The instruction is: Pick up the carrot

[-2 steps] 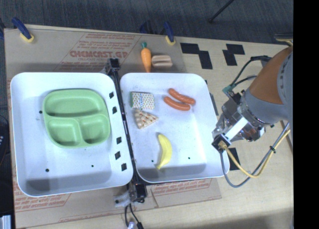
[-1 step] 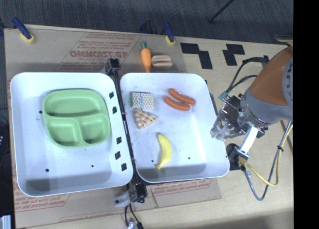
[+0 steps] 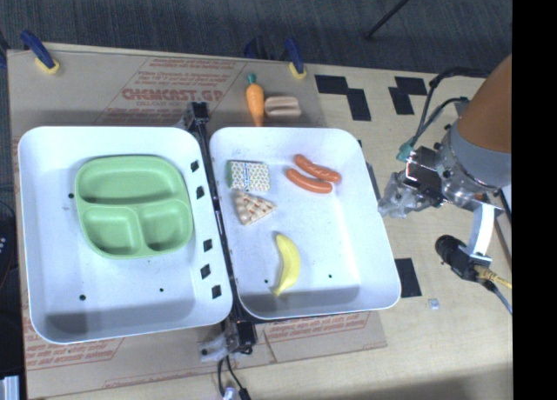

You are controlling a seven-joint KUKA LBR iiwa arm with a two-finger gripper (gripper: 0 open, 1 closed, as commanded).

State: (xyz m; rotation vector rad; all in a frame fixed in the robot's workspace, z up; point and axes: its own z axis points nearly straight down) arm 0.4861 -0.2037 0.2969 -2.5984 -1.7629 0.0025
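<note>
The carrot [image 3: 254, 102], orange with a green top, lies on the cardboard just behind the right bin [image 3: 365, 242], outside it. Beside it to the right rests a small hot-dog bun toy [image 3: 282, 108]. My gripper [image 3: 397, 201] hangs at the right of the bench, just past the right bin's right rim and far from the carrot. Its translucent fingers are blurred against the bench. Nothing shows between them.
The right bin holds two sausages [image 3: 312, 173], a banana [image 3: 286, 262], a waffle-like piece [image 3: 252, 208] and a checkered block [image 3: 250, 176]. The left bin [image 3: 43, 242] holds a green divided tray [image 3: 133, 203]. Clamps [image 3: 40, 53] stand on the back edge.
</note>
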